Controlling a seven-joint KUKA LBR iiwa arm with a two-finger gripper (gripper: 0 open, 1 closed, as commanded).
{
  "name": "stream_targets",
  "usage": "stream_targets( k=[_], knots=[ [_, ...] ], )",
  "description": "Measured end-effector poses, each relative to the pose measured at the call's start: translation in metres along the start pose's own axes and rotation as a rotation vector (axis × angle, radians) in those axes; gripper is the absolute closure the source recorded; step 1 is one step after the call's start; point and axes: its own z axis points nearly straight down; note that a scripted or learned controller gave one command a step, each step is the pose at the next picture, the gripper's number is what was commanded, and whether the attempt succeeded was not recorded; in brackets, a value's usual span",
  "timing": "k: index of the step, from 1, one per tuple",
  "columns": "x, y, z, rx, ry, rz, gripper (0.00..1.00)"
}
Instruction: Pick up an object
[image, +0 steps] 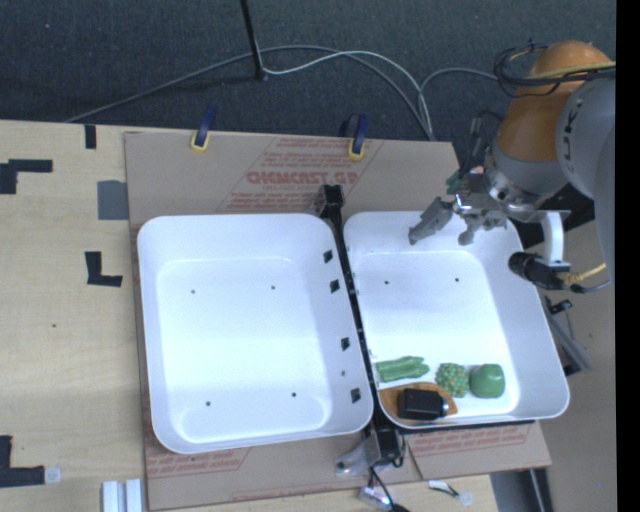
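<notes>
Objects lie untouched at the right white bin's near end; I see my pincer spread wide, empty, over the far end.

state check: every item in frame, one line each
gripper: fingers spread open, nothing between them, above the right bin's far edge
right bin: holds all the objects, clustered at its near edge
green bean pod: lying flat
broccoli piece: resting beside the green round object
black object: lying on an orange piece
left bin: upright, flat
</notes>
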Motion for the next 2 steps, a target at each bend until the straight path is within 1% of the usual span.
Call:
stream_targets(
  k=[1,2],
  knots=[
    [-0.004,-0.045,-0.007,0.000,0.000,0.001,0.00],
    [0.043,-0.124,-0.038,-0.003,0.001,-0.002,0.00]
  ],
)
